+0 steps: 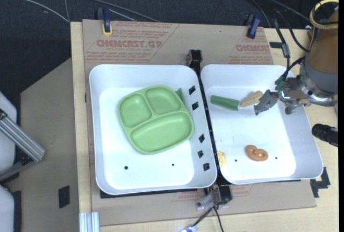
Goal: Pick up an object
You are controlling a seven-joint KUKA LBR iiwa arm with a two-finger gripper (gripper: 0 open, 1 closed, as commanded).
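In the right bin [301,158] a green stick-shaped piece [223,102] lies near the far left, with a tan crumbly piece [250,99] just to its right. An orange pretzel-shaped piece [257,153] rests near the bin's front. My gripper [277,103] hangs over the bin's far right part, open, with nothing between its fingers. Its left finger [263,104] is right beside the tan piece; I cannot tell if they touch.
The left bin [107,161] holds a green divided plate [156,119]. A small yellow bit [221,159] sits at the right bin's front left edge. Black clips line the divider [200,118] between the bins. Cables run across the floor behind the bench.
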